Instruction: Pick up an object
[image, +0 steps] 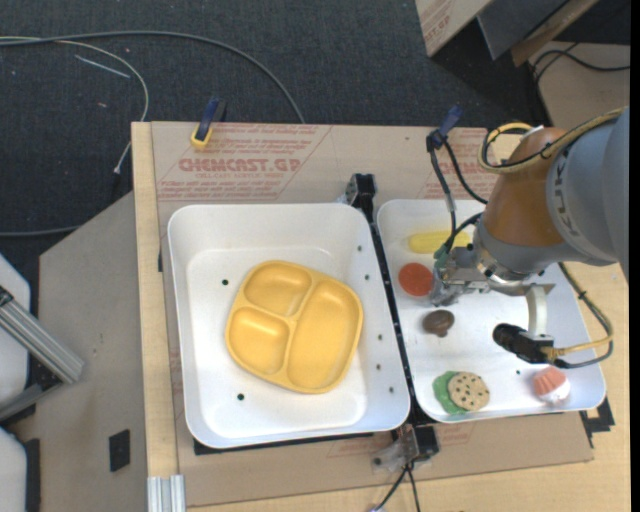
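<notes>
Camera view: your hand (447, 283) hangs low in the right bin (580, 300), just beside the red piece (415, 278) and above the brown lump (438, 322), likely lining up a pick, but whether it is clenched you cannot tell.

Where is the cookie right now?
The cookie lies on a green piece at the near edge of the right bin, in the camera view's lower right, below the brown lump and left of the pink item.

Glossy yellow plastic tray (294, 325); smooth white plastic bins (190, 300); matt brown cardboard underlay (150, 400).
</notes>
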